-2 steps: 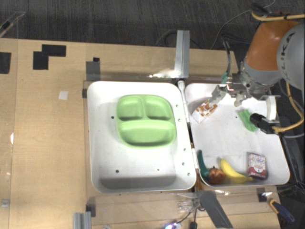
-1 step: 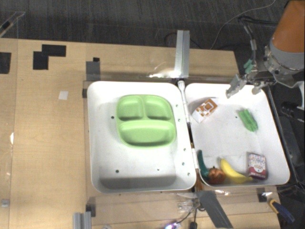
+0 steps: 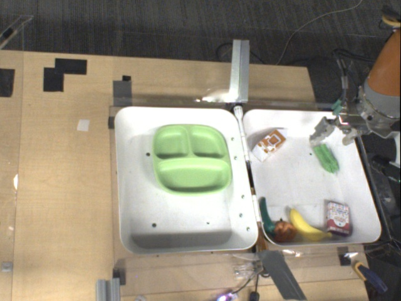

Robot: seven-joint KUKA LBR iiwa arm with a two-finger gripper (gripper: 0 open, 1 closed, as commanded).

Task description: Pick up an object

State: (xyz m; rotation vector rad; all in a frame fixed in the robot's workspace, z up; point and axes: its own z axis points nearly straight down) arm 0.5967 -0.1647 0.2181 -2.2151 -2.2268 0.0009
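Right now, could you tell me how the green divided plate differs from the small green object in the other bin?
The green divided plate is broad, rounded and split into three compartments; the small green object is narrow and elongated. The plate lies alone in the left bin; the object lies in the right bin, just below the hand. Both are green.

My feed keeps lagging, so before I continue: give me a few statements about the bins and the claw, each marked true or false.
1. The green divided plate lies in the left bin. True.
2. The banana lies in the left bin. False: it lies at the near edge of the right bin.
3. The claw hangs over the right bin, by the green object. True.
4. The red box sits on the plate. False: it is in the right bin, beside the banana.
5. The small brown-and-white packet is in the right bin. True.
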